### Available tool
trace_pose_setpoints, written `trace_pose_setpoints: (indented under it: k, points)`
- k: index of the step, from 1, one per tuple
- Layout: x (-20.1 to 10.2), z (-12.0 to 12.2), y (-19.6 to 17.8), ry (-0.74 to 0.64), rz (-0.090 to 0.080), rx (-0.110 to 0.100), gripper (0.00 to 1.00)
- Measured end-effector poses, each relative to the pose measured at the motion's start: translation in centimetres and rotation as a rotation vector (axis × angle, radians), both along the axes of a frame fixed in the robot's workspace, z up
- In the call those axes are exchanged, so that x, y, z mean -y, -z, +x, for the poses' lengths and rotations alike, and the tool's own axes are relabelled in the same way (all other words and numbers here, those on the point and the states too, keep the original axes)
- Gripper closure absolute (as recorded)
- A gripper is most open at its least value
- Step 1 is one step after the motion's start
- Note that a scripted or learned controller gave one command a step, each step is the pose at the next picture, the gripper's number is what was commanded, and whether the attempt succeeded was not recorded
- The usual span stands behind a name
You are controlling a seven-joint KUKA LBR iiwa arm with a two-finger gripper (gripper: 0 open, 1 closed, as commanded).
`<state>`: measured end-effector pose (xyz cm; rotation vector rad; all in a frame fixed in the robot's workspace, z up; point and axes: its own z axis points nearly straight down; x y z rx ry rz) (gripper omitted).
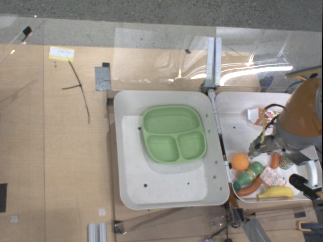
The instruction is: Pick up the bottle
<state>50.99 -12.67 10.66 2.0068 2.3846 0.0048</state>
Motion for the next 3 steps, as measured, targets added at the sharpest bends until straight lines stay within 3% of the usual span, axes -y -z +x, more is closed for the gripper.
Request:
trace_pose_setpoints:
  k: [1,2,3]
  points:
    - [0.0,0.0,0.0,0.0,0.0,0.0,0.0]
    - [-1.4,-5.1,1.6,-0.034,0.013,-0.018,0.0]
    - [-1.3,-4.9,0.5,-0.033,0.012,-0.012,1.0]
